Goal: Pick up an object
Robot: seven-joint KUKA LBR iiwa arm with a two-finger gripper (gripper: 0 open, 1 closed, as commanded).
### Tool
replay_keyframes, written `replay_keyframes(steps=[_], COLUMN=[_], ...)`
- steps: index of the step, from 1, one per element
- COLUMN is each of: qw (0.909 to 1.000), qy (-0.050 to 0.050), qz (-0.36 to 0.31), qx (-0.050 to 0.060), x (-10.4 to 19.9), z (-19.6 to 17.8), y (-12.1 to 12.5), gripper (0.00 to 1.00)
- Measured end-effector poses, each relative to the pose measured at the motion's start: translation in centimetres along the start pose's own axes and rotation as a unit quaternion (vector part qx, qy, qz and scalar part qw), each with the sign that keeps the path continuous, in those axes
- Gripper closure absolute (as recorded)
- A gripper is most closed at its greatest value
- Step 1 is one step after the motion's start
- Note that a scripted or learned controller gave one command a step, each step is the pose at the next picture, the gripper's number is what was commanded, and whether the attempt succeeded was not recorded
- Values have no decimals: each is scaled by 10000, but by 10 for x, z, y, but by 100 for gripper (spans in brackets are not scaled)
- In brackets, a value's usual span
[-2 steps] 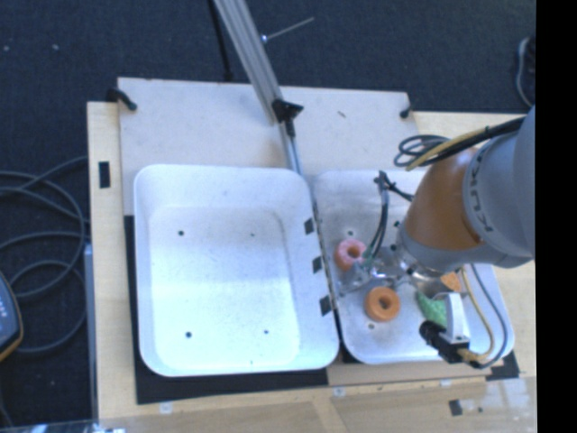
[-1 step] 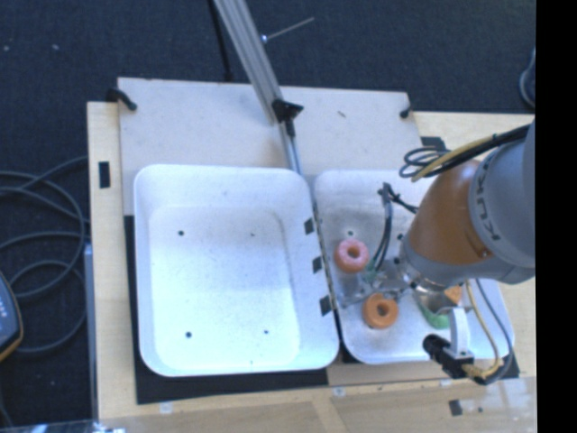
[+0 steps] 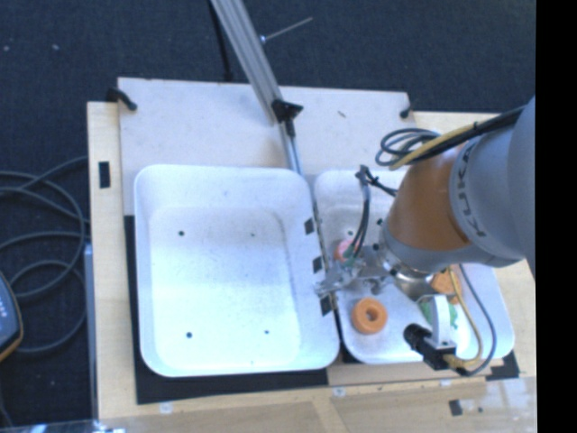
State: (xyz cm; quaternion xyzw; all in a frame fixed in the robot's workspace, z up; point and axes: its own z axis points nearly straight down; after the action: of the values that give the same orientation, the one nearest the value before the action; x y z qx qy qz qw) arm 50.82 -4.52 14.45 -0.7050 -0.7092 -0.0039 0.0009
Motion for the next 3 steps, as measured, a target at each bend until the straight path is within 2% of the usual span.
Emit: replay_keyframes(steps=[1,2,3], qw=[10000,10000,10000], qy=[-25,-31,-44], qz=[-4,26,67], qx=[-13,-13,-10], x=[68,87,-23], z=[-58,-307,-409], y=[84,160,155], gripper=[0,0,0])
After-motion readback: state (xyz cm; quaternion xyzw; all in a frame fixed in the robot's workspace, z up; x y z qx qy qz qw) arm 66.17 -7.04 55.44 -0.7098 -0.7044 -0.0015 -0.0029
